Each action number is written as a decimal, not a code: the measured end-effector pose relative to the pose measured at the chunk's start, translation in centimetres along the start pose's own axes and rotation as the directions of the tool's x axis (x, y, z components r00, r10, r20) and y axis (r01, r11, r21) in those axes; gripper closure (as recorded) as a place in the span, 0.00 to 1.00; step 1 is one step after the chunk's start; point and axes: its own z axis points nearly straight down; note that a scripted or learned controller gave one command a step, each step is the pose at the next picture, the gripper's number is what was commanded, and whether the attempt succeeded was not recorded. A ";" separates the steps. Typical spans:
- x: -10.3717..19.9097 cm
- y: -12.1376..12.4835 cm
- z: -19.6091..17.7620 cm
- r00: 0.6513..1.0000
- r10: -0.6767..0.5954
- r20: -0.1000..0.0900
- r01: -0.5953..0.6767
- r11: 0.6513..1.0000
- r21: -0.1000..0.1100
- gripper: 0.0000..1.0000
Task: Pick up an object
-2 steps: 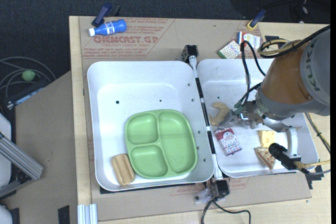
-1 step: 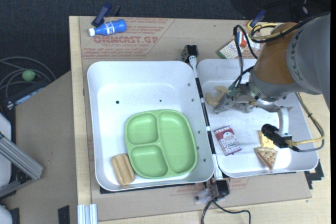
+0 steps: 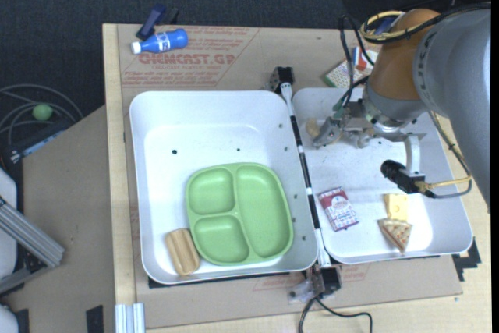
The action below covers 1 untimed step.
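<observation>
The pincer (image 3: 334, 130) is lowered into the right bin (image 3: 444, 242); its state cannot be told. Below it lies the red packet (image 3: 338, 209): light, flat, probably slippery, best taken across its short edges.

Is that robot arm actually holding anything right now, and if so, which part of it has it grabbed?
It cannot be told. The gripper is low over the back of the right bin, and the arm hides whatever may sit between its tips.
</observation>
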 end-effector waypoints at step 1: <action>-7.2 4.0 0.0 1.000 0.002 0.002 -0.002 1.000 -0.001 0.00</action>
